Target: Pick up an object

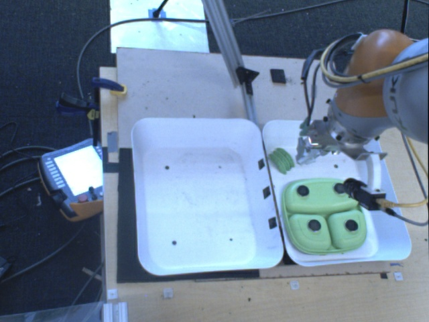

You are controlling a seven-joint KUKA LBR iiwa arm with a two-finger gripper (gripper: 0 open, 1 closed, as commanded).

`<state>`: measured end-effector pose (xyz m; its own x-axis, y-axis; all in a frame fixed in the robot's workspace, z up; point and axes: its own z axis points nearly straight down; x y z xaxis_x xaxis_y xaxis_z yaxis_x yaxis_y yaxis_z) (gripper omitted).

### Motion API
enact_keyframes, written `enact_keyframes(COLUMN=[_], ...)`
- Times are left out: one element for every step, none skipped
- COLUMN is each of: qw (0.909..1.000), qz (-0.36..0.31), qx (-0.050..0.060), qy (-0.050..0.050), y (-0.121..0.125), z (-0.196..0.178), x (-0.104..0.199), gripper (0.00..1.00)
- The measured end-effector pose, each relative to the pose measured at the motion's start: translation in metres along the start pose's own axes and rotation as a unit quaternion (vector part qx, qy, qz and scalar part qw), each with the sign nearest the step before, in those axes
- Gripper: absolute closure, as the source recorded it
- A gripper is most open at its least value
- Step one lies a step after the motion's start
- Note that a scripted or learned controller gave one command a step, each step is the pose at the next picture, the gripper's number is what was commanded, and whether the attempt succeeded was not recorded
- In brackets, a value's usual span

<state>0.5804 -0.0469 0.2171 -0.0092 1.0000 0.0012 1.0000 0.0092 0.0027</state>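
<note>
1. A small green ridged object lies in the right bin, at its far left part, close to the wall shared with the left bin.
2. Just near of it, well inside the same bin, sits a large green moulded tray with three rounded sections, each with a dark spot on top.
3. The gripper hangs over the far part of the right bin, just right of the small ridged object and apart from it. How far it is spread cannot be told from this angle, and nothing is seen held in it.
4. The arm, grey with an orange part, reaches in from the right, with cables looping over it.
5. The left bin is white with a few dark dots on its floor.
6. A tablet-like handset with a lit screen lies on the dark floor to the far left of the bench.
</note>
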Motion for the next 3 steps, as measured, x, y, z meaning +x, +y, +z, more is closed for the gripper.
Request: enact_keyframes(qw=[1.0, 1.0, 1.0], qz=[-0.001, 0.0, 0.0], qx=[-0.001, -0.001, 0.0], qy=[0.0, 0.0, 0.0], y=[0.018, 0.033, 0.056], z=[-0.013, -0.021, -0.008], x=[0.05, 0.096, 0.145], gripper=[1.0, 1.0, 1.0])
